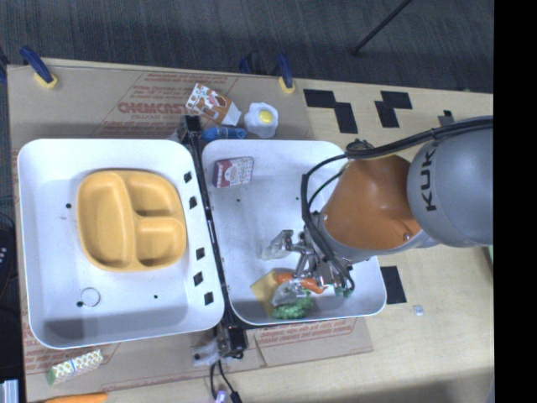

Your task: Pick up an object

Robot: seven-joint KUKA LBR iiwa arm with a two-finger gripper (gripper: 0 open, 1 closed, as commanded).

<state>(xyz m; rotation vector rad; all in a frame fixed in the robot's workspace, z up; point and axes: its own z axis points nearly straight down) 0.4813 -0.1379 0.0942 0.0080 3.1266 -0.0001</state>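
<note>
Object to be picked — most likely one of the small items heaped at the near edge of the right bin (252, 154) — lies directly under the claw (312, 269) in the camera view, where the grey arm (449, 196) with its orange band (369, 208) reaches in from the right and bends down over the pile. The heap holds a yellow piece (263, 286), a green leafy-looking item (291, 311) against the bin's near wall and an orange sliver (307, 285), all touching or overlapping; a silvery crumpled piece (279, 244) sits just beside the claw, toward the bin's middle. Whether the claw stands wide or narrow cannot be told from here — the metalwork blurs into the clutter, and nothing is plainly seen between its tips. By the look of it the step in hand is the descent onto the pile, with the grasp not yet proven; the next move would call for closing on a single piece and lifting straight up clear of the bin wall. The orange sliver, the likeliest target, appears to run roughly left to right across the view, parallel to the near wall, though its ends are partly hidden. Elsewhere a red-and-white packet (232, 173) rests well apart at the far left corner of the same bin, and a yellow divided tray (132, 218) lies in the left bin (50, 250) on the cardboard-covered surface (352, 107).
</note>
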